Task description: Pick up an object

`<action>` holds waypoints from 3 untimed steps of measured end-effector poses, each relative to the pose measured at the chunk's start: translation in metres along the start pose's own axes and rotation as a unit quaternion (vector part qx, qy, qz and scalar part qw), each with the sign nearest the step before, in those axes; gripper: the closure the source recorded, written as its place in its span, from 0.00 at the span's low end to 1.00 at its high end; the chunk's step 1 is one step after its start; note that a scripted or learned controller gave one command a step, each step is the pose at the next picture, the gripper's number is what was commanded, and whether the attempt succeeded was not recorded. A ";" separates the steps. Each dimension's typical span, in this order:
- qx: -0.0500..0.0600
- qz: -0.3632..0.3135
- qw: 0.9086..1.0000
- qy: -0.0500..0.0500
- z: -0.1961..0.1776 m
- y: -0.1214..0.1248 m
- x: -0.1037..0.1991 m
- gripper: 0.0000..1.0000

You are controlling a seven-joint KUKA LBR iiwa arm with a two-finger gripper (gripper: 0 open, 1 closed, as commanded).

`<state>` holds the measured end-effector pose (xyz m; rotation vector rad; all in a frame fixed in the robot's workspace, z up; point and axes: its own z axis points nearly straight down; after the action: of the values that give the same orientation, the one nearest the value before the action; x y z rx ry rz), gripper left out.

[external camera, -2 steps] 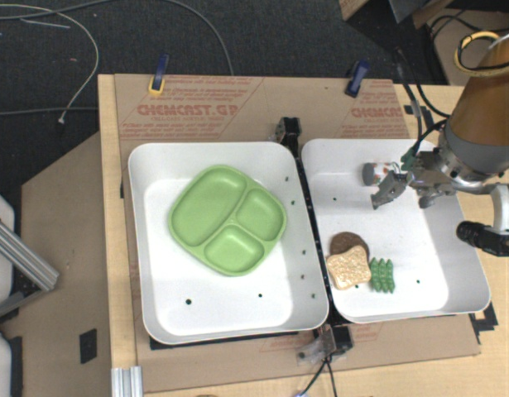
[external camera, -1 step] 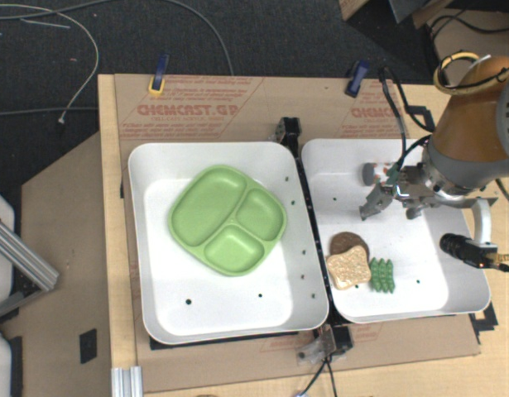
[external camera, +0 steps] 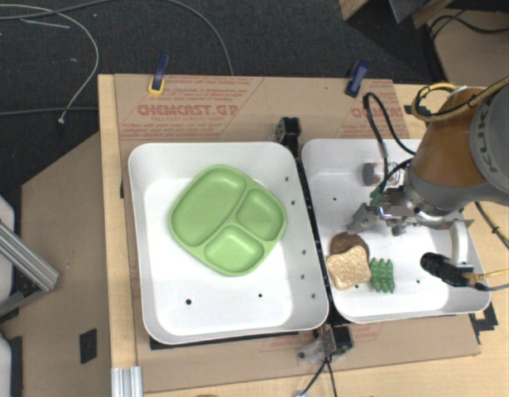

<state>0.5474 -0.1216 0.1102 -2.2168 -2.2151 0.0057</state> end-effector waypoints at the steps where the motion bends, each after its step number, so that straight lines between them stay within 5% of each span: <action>1: -0.005 0.000 1.000 0.000 0.023 0.002 0.000 0.00; 2: -0.009 0.000 1.000 0.000 0.009 0.005 0.001 1.00; 3: -0.007 -0.001 1.000 -0.002 -0.054 0.004 0.006 1.00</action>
<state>0.5520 -0.1159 0.1644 -2.2232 -2.2271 -0.0061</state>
